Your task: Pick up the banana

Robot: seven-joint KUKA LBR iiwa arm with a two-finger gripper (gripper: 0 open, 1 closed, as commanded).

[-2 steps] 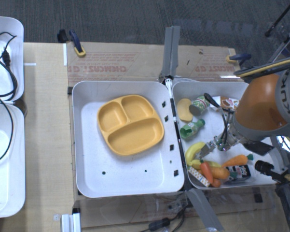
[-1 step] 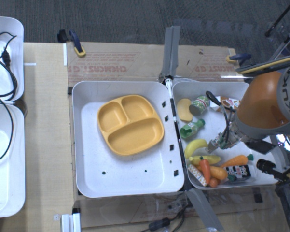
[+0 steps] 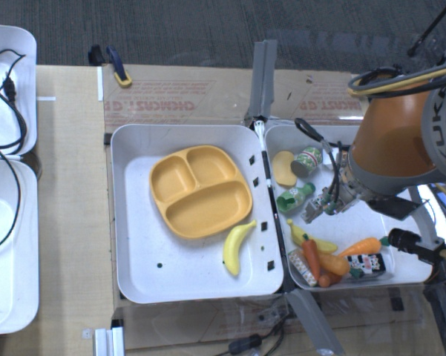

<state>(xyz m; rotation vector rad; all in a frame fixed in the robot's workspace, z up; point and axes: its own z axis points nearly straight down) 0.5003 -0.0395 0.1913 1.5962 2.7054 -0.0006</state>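
Gripper (image 3: pixel 317 209) hanging over right bin (image 3: pixel 401 274), fingers too small and dark to read: spread can't be told. Arm (image 3: pixel 393 143) covering bin's upper right, cut off at frame edge. Banana (image 3: pixel 237 248) lying loose in left bin (image 3: pixel 126 221), just beside lower right edge of plate (image 3: pixel 200 191), well apart from gripper. Counting: two bins, one yellow three-section plate, one banana. Right bin clutter overlapping, hard separating: one green bottle (image 3: pixel 294 197), one can (image 3: pixel 306 161), one pale chip-like piece (image 3: pixel 284 168), two carrots (image 3: pixel 334 258), one small labelled pack (image 3: pixel 365 264), something yellow (image 3: pixel 312 239) partly buried underneath.
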